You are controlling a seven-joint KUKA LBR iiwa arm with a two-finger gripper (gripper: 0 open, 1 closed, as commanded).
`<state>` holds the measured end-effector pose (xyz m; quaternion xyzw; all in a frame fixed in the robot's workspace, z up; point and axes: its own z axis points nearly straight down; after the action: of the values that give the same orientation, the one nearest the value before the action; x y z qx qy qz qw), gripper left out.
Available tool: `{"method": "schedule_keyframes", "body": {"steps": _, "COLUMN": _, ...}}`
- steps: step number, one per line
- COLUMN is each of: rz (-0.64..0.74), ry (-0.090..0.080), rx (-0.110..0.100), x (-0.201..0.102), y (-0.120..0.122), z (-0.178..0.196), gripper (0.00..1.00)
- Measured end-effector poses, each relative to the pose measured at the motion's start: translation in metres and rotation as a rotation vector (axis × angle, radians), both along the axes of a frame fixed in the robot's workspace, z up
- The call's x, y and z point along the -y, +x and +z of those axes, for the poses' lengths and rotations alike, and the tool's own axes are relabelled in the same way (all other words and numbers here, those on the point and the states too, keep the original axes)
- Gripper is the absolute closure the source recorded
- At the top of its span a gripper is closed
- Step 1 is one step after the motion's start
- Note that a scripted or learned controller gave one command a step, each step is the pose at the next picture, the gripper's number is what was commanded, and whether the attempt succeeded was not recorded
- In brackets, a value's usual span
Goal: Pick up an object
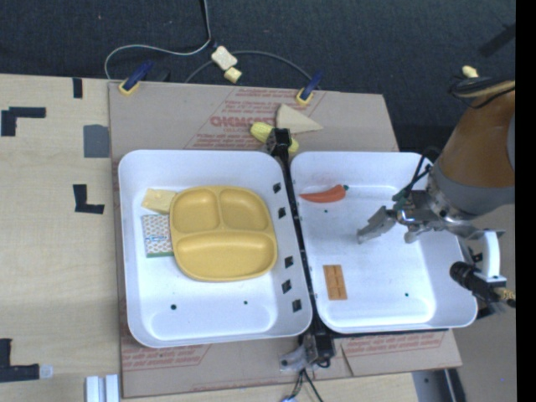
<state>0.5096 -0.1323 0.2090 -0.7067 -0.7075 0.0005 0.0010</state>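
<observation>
Taking the right bin [419, 304] as the landmark, the nearest thing on its floor is a small orange rectangular block [335, 282], lying flat toward the near-left corner. Further in, over the bin's right half, hangs the gripper [394, 224]; its fingers look spread apart, one dark finger [374, 225] reaching left, and nothing sits between them. Toward the bin's far-left side lies an orange-red carrot-shaped toy [323, 194], well apart from the gripper. Judging by this, no pick has been made: either object remains to be approached, closed on and lifted.

To the left of the right bin, touching it along a black divider with clips, sits the left bin [138, 308], holding a yellow compartment plate [224, 232] with a pale yellow sponge-like piece [157, 199] and a small patterned card [156, 234] just beside it.

Both bins rest on a cardboard sheet [239, 111] over a light wooden bench [50, 249]. Beyond the bins, a tan wedge [297, 120] and a yellow piece [262, 130] lie on the cardboard; farther still is dark carpet with a cable [201, 11].
</observation>
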Motion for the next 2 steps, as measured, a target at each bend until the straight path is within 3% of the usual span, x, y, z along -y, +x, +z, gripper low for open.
{"method": "schedule_keyframes", "body": {"steps": 1, "rz": 0.001, "ry": 0.003, "rx": -0.008, "x": -0.035, "y": -0.021, "z": -0.077, "gripper": 0.00}}
{"method": "schedule_keyframes", "body": {"steps": 2, "rz": -0.001, "ry": -0.002, "rx": 0.004, "x": -0.033, "y": -0.026, "z": -0.125, "gripper": 0.00}}
